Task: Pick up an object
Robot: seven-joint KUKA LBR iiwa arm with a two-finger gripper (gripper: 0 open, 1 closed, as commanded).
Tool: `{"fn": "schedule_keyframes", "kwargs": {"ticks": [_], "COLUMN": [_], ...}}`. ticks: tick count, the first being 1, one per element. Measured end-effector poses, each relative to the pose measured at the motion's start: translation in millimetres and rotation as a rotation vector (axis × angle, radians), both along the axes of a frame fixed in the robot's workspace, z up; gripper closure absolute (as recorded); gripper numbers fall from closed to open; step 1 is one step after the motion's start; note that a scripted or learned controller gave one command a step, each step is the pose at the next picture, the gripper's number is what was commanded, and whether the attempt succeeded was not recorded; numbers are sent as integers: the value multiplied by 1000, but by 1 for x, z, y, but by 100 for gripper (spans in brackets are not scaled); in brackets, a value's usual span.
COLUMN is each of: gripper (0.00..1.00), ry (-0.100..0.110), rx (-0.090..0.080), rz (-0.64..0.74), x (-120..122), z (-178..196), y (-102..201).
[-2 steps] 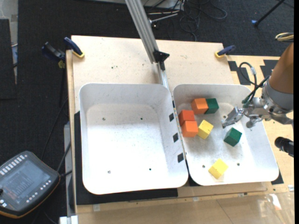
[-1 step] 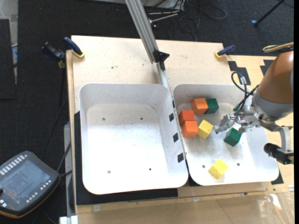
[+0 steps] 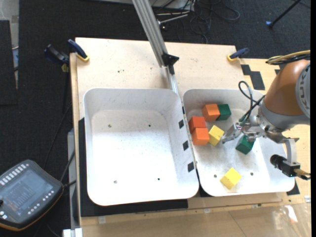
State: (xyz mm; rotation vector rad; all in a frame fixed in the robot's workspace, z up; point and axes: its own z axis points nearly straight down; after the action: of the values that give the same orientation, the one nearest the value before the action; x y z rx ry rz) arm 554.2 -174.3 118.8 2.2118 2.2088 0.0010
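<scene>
Nearest item, lower left and cut off by the frame edge: a grey hand-held control pendant (image 3: 22, 194) lying off the counter (image 3: 128, 58).

Right bin (image 3: 276, 181), near part: one yellow block (image 3: 230, 177), tilted, standing alone with bare white floor on all sides and well apart from the other blocks.

Arm (image 3: 289, 95): reaches in from the right, its far side cut off by the frame; the orange band and grey wrist cover the right wall of the bin. A black cable (image 3: 247, 95) loops above the wrist.

Pincer (image 3: 236, 131): small and metallic, low over the middle of the right bin, between a dark green block (image 3: 245, 145) and a second yellow block (image 3: 216, 135). How far it stands apart cannot be told; no block is seen between its tips. The dark green block lies just beside it, partly hidden beneath the wrist.

Cluster beyond: two orange blocks (image 3: 199, 131) touching the yellow one, close to the wall shared with the left bin; farther back an orange block (image 3: 211, 111) touching a green block (image 3: 223, 111).

Left bin (image 3: 91, 112): white floor with dark specks.

Far: an aluminium rail (image 3: 148, 21) slanting down to the bins' junction; blue and yellow clamps (image 3: 78, 49) at the counter's back corners.
</scene>
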Motion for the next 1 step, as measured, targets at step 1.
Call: {"fn": "schedule_keyframes", "kwargs": {"ticks": [1], "gripper": [100], "ry": [-4], "rx": [2], "rz": [0], "x": [1], "z": [13], "y": [1]}}
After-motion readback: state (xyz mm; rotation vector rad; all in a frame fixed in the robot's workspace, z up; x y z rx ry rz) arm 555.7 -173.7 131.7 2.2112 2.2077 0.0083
